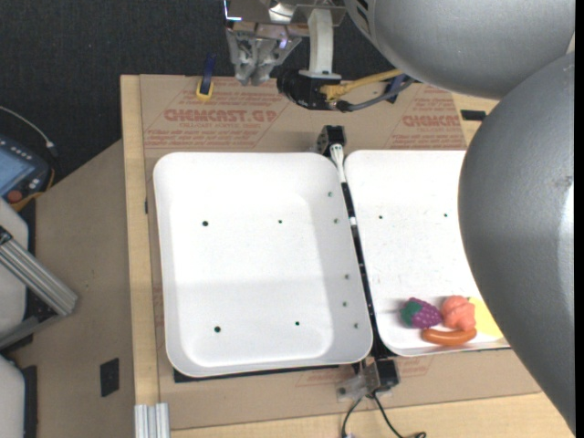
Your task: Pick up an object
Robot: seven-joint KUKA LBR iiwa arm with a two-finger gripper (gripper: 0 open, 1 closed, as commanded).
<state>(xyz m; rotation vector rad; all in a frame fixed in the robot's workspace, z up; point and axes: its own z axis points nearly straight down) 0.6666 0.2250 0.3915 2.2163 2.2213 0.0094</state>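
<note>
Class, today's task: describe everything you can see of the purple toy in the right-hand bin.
The purple toy looks like a small bunch of grapes: a bumpy, rounded, glossy cluster, seemingly plastic, with a small green bit at its upper left. It lies in the near part of the right bin, close to the bin's left wall. On its right it sits against an orange rounded toy, and a curved orange-red piece lies just in front, touching or nearly so. The pincer is far off, beyond the bins.

The right bin is largely hidden by the arm. The gripper is too blurred for detail.
</note>
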